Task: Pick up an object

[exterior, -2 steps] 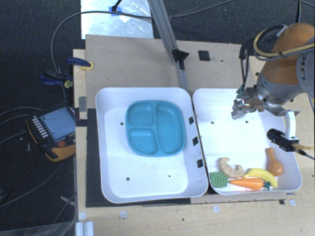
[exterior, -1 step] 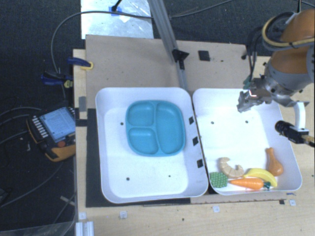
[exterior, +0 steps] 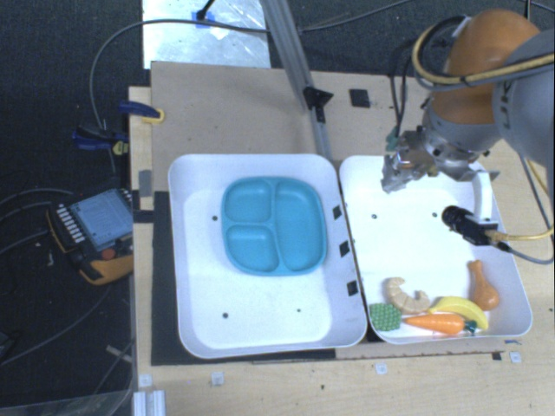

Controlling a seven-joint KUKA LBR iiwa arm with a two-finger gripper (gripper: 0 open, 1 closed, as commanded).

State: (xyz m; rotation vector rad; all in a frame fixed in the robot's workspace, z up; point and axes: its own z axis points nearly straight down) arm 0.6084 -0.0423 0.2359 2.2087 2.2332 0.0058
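Note:
My gripper (exterior: 397, 178) hangs over the back left part of the right bin (exterior: 416, 232), with nothing visible between its fingers. At that bin's front edge lie a green piece (exterior: 386, 317), a beige shrimp-like toy (exterior: 406, 295), an orange carrot (exterior: 434, 323), a yellow banana (exterior: 461, 307) and a brown drumstick (exterior: 482, 286). All of them lie well in front of the gripper.
The left bin (exterior: 208, 319) holds a blue divided plate (exterior: 274, 225). A grey pole (exterior: 290, 42) slants down to the gap between the bins. Clamps and a handheld device (exterior: 91, 228) lie on the dark floor at left. A black cable fitting (exterior: 464, 224) hangs over the right bin.

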